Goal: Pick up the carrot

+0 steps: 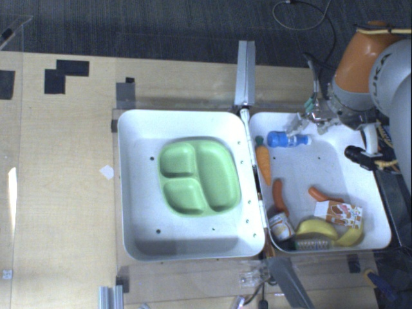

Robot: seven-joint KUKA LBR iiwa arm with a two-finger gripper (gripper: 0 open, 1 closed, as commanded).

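Worktop [58, 192]: pale wood, carrying two shallow white bins side by side, with a metal divider post rising between their far corners.

Left bin [132, 172]: holds one green compartment tray [198, 176], three sections, lying flat near the middle.

Right bin [380, 230]: holds the loose items.
- Carrot [262, 162]: orange, green stub at its far end, lying lengthwise against the bin's left wall, just beside the divider. Not lifted; resting on the bin floor.
- Blue bottle [287, 139]: on its side at the far end, just beyond the carrot's top.
- Sausage-like red piece [278, 193]: just nearer the camera than the carrot, close to the same wall.
- Small jar or can [280, 226]: at the near left corner.
- Banana [325, 230]: yellow, along the near wall, with a dark brush-like item touching it in front.
- Printed carton [340, 212]: beside the banana, with a second small red-orange piece [317, 193] just beyond it.

Arm: grey with orange band, entering from the right, wrist over the far right corner of the right bin.

Gripper [315, 111]: above the far edge of the right bin, near the blue bottle and apart from the carrot. Nothing is seen between its fingers; whether they are spread or closed cannot be told at this angle.

Task status: not begun in any visible result. The carrot is untouched in the bin. Remaining, by judgement: move the gripper across to the left wall, descend over the carrot, close on it, lift. The wall beside the carrot leaves little room on that side, which may hinder the grasp.
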